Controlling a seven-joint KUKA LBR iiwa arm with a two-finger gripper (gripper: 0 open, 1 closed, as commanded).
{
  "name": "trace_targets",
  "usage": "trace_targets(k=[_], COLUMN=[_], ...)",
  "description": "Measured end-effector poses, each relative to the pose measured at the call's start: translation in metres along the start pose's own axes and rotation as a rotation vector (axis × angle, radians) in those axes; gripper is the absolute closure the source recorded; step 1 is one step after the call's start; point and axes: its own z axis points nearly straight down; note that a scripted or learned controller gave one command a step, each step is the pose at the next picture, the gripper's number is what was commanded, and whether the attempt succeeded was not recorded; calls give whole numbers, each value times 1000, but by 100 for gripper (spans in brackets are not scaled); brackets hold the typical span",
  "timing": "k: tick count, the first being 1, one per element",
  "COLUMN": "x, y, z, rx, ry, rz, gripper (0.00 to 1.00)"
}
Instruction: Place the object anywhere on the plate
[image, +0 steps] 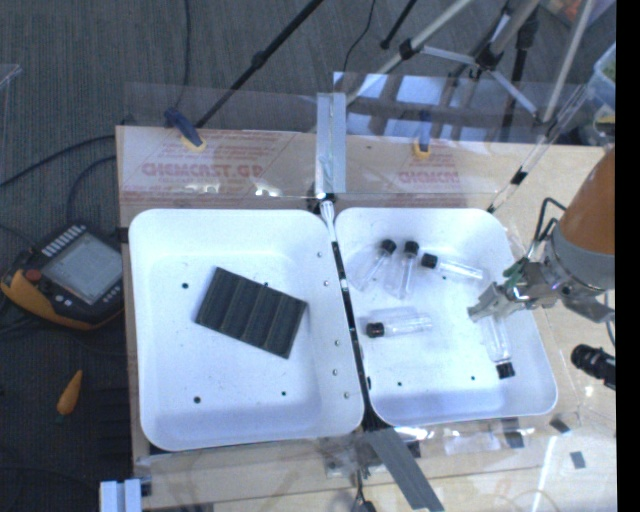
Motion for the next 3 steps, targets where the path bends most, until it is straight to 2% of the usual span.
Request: trace_targets(k=[1,2,3], x=[39,112,186], y=[54,104,167], z=[-13,24,24], rx=[0,2,1], ry=[-4,-3,-4], rz=[-476,-450,-647], gripper=[100,100,100])
